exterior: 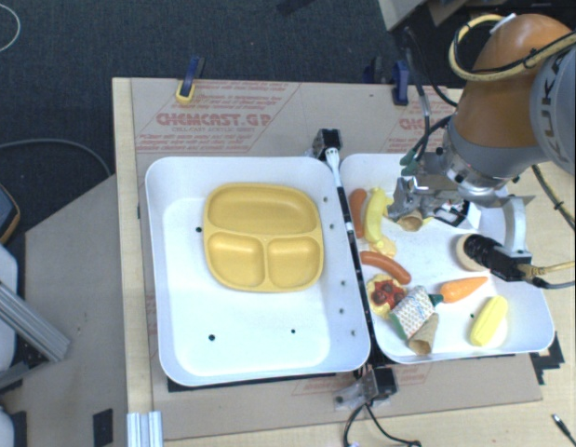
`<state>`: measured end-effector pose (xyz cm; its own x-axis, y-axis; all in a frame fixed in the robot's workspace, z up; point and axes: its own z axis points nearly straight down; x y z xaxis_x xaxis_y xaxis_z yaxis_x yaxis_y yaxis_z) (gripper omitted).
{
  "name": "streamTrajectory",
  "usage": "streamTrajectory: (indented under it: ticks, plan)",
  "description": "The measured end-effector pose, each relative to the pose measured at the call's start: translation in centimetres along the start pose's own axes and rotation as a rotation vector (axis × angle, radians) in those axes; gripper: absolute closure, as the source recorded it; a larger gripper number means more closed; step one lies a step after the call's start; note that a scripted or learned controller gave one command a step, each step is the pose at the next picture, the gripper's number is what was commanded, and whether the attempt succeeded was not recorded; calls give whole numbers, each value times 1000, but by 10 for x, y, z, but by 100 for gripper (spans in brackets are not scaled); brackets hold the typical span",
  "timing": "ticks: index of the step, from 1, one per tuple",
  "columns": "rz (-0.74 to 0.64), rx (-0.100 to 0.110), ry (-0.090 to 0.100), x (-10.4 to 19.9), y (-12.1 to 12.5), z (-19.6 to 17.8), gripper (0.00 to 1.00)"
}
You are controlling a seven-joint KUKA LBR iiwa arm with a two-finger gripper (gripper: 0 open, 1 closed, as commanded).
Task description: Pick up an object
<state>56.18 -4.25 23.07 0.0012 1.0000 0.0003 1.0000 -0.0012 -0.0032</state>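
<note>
Toy food (385, 268) crowds your right bin (539, 329); the pincer (408, 210) hovers over it, grip state unreadable.

Red print "CHEMCAST GP" on brown board (222, 117) under bins; smaller lines illegible.
</note>
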Motion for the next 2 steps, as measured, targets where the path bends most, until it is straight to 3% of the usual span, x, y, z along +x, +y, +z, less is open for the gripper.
streamTrajectory:
  ticks: [2]
  plan:
    - [-1,-2,0,-3,2,-1,100]
